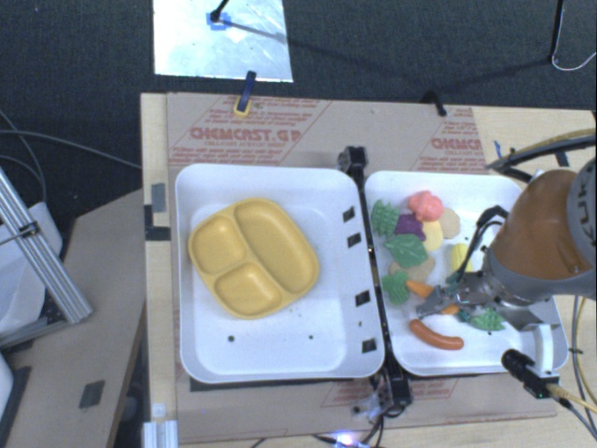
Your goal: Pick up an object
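Camera view: claw [446, 301] just above the sausage [437, 334].

A dark carpet [84, 54] fills the top of the frame, with a shiny silver sheet [222, 26] lying on it at upper centre and thin cables crossing it at upper left and upper right. Below it the bench is covered by brown printed cardboard [308, 124]. At the left edge stands a metal frame rail [42, 255], beside a tan side table [89, 343].
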`<state>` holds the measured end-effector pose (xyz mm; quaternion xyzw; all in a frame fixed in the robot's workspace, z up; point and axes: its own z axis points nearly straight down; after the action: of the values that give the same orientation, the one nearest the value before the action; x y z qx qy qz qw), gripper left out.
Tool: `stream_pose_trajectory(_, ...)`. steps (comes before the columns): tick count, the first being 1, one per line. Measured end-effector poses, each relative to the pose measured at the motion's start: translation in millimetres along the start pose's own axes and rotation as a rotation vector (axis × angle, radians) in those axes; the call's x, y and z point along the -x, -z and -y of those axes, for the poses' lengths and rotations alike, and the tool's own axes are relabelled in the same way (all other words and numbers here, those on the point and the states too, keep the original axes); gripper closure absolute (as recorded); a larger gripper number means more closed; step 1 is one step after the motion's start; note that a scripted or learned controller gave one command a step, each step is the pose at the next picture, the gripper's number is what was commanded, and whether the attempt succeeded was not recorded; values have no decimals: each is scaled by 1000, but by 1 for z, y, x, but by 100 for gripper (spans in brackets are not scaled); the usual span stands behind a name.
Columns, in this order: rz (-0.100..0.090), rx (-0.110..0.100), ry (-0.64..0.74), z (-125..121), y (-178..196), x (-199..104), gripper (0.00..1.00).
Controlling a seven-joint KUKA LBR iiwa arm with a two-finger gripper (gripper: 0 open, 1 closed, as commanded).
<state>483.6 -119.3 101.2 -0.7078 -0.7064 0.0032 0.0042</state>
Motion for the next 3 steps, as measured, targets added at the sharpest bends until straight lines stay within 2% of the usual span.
stream_pose_trajectory(1,1,13,3,-4,19,-1,100)
stream_pose_trajectory(2,0,10,6,-3,-18,-25,100)
stream_pose_trajectory(3,4,20,7,-73,23,-9,100)
